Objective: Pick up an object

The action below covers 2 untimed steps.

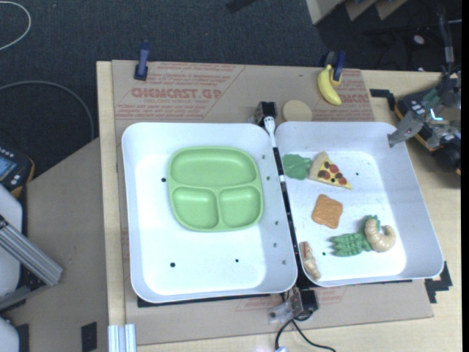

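Observation:
The right bin (pixel 410 196) holds several toy foods: a pizza slice (pixel 328 171), a green leafy piece (pixel 296 166), an orange square piece (pixel 327 211), a green spiky piece (pixel 346 245), a pale shrimp (pixel 380 235) and a tan and brown piece (pixel 310 260) by the front left wall. My gripper (pixel 419 121) hangs at the far right, just beyond the right bin's back right corner, away from all the foods. Nothing is seen in its grasp.
The left bin (pixel 146 218) bears a green divided plate (pixel 216 188). Outside the bins, on the cardboard behind the right bin, lie a yellow banana (pixel 330 86) and a tan disc (pixel 297 111). Blue clamps (pixel 141 62) pin the cardboard's back edge.

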Each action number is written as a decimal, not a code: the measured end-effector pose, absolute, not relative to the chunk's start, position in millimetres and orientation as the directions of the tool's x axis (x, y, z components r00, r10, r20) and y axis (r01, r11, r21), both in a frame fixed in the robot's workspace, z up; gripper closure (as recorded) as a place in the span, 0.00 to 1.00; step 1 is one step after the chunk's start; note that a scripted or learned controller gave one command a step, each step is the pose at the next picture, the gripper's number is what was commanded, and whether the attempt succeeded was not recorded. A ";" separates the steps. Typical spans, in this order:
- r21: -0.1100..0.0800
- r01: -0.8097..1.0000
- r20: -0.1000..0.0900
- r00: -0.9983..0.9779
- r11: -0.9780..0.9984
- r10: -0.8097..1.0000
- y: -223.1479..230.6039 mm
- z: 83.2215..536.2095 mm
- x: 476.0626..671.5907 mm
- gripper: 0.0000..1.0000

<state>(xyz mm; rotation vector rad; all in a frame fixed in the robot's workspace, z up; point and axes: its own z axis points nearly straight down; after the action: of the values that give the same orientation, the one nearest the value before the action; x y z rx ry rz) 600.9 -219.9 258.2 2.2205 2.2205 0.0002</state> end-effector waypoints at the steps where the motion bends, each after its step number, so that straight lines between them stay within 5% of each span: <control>1: -0.014 1.000 0.005 0.005 -0.004 1.000 -224.0 157.2 528.3 0.00; 2: 0.012 1.000 -0.003 -0.004 0.004 1.000 -214.8 102.8 492.5 0.00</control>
<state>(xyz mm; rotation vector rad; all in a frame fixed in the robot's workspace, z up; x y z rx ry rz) 492.5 -214.8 102.8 2.2091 2.2180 0.0098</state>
